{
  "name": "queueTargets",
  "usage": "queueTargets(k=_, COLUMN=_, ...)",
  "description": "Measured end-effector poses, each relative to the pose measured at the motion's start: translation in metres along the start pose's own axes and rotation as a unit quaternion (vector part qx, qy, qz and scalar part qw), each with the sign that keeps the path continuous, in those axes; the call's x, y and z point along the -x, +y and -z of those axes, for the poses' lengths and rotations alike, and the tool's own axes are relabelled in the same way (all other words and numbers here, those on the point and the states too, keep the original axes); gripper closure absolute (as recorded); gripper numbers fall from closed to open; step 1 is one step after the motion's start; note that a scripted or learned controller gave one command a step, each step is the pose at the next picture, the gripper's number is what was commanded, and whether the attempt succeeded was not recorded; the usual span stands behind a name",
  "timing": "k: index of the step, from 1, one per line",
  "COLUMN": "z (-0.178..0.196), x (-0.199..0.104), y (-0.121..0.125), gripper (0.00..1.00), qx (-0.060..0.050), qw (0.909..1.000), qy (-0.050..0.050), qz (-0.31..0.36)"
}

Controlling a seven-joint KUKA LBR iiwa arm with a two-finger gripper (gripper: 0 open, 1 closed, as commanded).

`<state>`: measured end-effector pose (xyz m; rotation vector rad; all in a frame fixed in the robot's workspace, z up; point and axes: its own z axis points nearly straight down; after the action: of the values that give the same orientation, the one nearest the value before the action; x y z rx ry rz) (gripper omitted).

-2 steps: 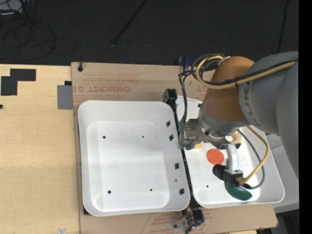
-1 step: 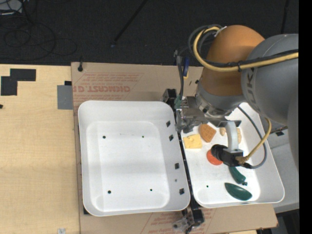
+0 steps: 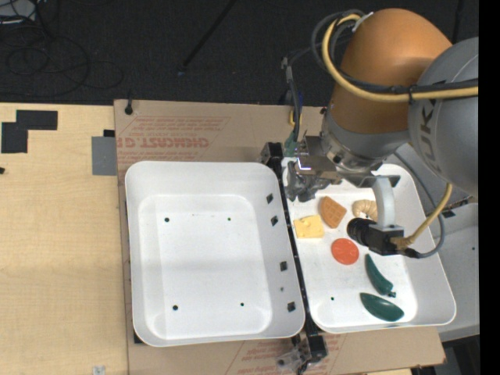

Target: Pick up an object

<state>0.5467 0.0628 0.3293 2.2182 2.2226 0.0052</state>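
Note:
The right bin (image 3: 437,303) holds several small things. A yellow block (image 3: 308,226) lies near its left wall, with an orange-brown wedge (image 3: 333,212) just right of it. A beige curled piece (image 3: 364,208) sits further right, partly behind the arm's bracket. A red disc (image 3: 345,251) rests in the middle. Two dark green pieces lie toward the front: a slim one (image 3: 378,276) and a broader one (image 3: 382,307). My gripper (image 3: 300,176) hangs over the bin's back left corner, above and left of the wedge. I see nothing held in it.
The left bin (image 3: 141,256) stands beside the right one, their walls meeting at a row of black clips. The arm's big orange-banded wrist covers the right bin's back part. Both bins rest on a cardboard sheet (image 3: 195,135) on the wooden bench.

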Motion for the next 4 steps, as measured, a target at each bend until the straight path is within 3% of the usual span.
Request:
queueTargets(k=1, z=0.184, x=-0.027, y=0.003, gripper=1.00, qx=0.005, qw=1.0000, qy=0.001, qz=0.000)
queueTargets(k=2, z=0.012, x=-0.025, y=-0.038, gripper=1.00, qx=-0.012, qw=0.9999, qy=-0.003, qz=0.000)
queueTargets(k=3, z=0.165, x=-0.074, y=-0.036, gripper=1.00, qx=0.005, qw=1.0000, qy=0.002, qz=0.002)
queueTargets(k=4, z=0.091, x=-0.017, y=-0.073, gripper=1.00, qx=-0.007, qw=1.0000, qy=-0.002, qz=-0.004)
